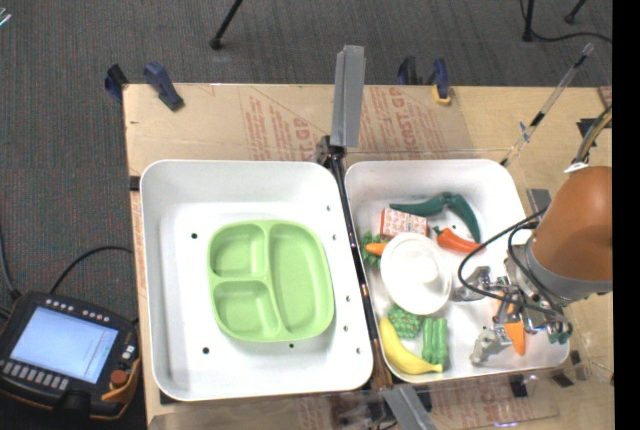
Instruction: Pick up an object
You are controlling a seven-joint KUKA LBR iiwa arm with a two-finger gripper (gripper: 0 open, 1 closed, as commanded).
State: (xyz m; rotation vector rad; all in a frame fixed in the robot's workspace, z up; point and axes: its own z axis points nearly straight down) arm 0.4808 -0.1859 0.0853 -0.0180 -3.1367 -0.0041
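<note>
While my end effector point(505, 333) hangs low in the lower right corner of the right bin point(500, 176), I see a small orange piece point(515, 336) right at its tip, perhaps a toy carrot. I cannot tell whether that piece sits between my tips or merely beside them, nor whether I am open or closed; the metal parts blur together there. My arm point(578, 238) comes in from the right edge of the frame, so this corner is the nearest reach. To the left lies a white bowl point(415, 273) in the middle of the bin, with a banana point(405, 348) and green vegetables point(420, 333) below it, and a teal tool point(445, 208) and a red-and-white box point(403, 221) above. Further left, the other bin point(165, 218) holds a green divided plate point(270, 280). Both bins rest on the counter point(250, 118). I judge the pick unconfirmed.
</note>
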